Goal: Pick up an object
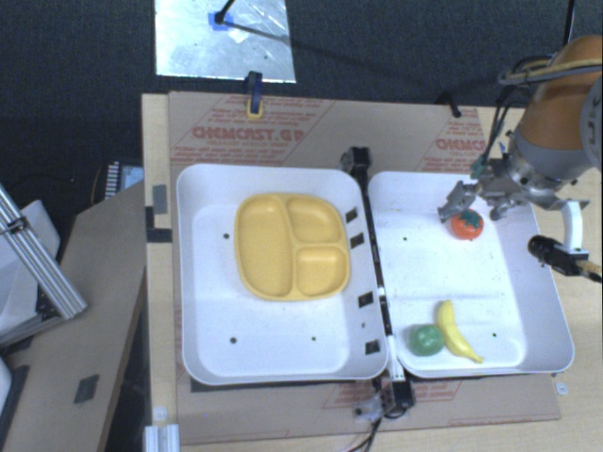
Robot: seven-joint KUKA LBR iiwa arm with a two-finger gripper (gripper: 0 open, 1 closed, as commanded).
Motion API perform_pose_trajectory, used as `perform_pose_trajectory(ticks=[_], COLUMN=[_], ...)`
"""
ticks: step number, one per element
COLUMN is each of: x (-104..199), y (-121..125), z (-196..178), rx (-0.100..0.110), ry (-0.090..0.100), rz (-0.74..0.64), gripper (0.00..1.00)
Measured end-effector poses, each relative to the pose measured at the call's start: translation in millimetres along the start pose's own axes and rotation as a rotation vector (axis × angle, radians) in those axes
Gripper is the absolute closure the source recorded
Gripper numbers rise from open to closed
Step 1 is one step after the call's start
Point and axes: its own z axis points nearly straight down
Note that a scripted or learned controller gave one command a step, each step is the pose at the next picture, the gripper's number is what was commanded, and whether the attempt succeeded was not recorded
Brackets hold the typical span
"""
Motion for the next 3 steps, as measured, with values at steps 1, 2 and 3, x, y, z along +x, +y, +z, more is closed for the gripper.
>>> perform_pose_trajectory(ticks=[1, 2, 3], x=[0, 0, -4], y=[3, 2, -5], z=[-8, 33, 80], rx=[-0.013, -0.011, -0.011], ry=[-0.002, -0.002, -0.002], rz=[-0.002, 0.000, 0.000], gripper=[0.00, 0.00, 0.00])
